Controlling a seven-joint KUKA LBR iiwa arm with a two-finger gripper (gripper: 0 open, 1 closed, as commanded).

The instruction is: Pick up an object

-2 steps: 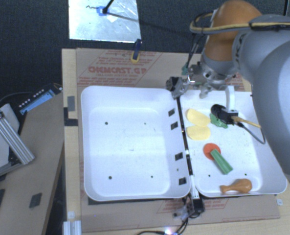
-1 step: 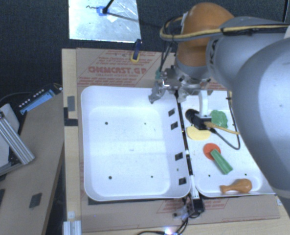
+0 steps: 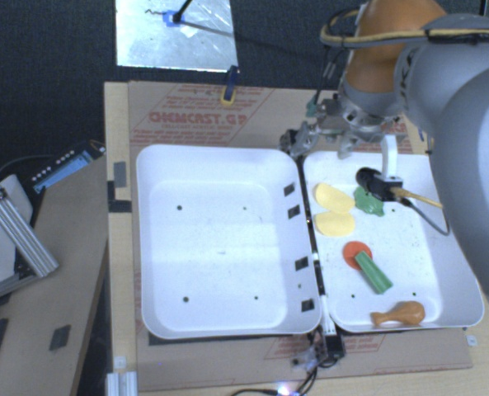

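Nothing singled out for the pick, so any of the loose pieces on the floor of the right bin (image 3: pixel 425 262). Nearest the arm, a rear yellow slice (image 3: pixel 333 196) and a front yellow slice (image 3: pixel 336 224), close to the dividing wall and touching or nearly so. Just right of the rear one, a green leafy piece (image 3: pixel 369 204). Further forward, a red disc (image 3: pixel 353 252) with a green cylinder (image 3: pixel 375 274) lying across its edge. By the front rim, well apart from the rest, a brown drumstick (image 3: pixel 399 313). All flat on the floor, none lifted. Above the back rim of that bin, the gripper (image 3: pixel 340 143), high and with nothing seen in it; open or closed, impossible to tell from this slant. Judged as the approach step, with choice of target and descent not yet made. Next, probably: travel forward over one piece, square up above it, then straight down to the floor. Likely easiest with the drumstick or the cylinder, being thick enough to pinch. Harder with the thin slices, flat against the plastic and near the wall. Beside all this, the left bin (image 3: pixel 219 246), no part of the job for now.
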